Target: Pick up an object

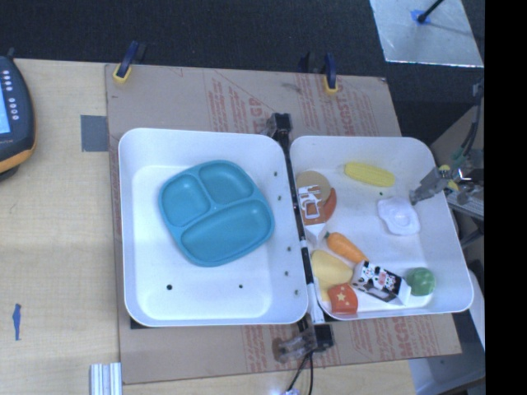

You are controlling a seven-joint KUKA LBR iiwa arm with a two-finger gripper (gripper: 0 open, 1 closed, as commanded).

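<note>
On the right white bin (pixel 428 151), the yellow corn (pixel 369 174) lies lengthwise left-right.

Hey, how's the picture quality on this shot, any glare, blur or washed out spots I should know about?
Camera view: light is even and soft, shadows faint. The white bins run bright, so the white object in the right bin nearly blends into the floor. The blue plate reads clean with a mild sheen. Small toys like the milk carton look soft. The gripper at the right edge is blurry.
</note>
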